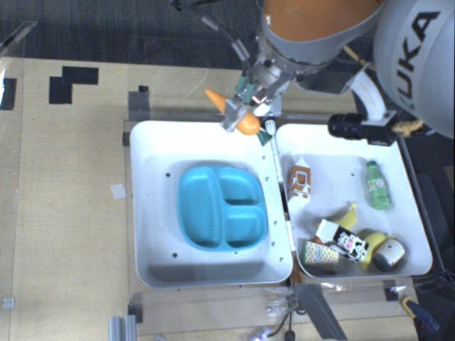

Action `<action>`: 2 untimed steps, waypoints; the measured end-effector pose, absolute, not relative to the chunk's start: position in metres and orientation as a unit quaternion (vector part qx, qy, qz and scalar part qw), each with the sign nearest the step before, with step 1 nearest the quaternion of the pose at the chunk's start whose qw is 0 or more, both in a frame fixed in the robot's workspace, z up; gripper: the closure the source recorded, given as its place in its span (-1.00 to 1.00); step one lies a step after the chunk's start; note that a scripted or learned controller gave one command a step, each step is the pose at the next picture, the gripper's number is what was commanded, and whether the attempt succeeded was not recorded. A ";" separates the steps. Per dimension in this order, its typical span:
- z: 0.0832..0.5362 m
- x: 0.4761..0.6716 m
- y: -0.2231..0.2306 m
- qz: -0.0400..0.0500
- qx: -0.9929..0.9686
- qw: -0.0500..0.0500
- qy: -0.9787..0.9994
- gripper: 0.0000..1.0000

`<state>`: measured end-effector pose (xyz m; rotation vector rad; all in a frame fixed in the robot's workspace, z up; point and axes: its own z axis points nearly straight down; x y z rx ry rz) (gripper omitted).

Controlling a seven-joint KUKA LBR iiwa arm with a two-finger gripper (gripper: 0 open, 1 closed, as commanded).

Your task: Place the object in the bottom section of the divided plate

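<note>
White left bin (pixel 153 190) with blue divided plate (pixel 222 206), tool (pixel 245 112) clamped on orange carrot-shaped object (pixel 238 114), pointed tip leftward

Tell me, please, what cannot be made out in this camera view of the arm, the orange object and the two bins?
- Gripper: small and cluttered; whether the carrot-like orange object sits between its fingers is unclear.
- Orange object: partly covered by the gripper, so its full shape is hidden.
- Pile in the right bin: the checkered item and yellow item overlap; the lower ones are part hidden.
- Carton: print too small to read.
</note>
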<state>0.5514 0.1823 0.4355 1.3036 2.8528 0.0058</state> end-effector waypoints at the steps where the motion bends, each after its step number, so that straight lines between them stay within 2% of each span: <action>1: 0.372 0.514 0.109 0.001 0.469 0.002 0.883 1.00; 2: 0.383 0.526 0.145 0.002 0.481 0.002 0.877 1.00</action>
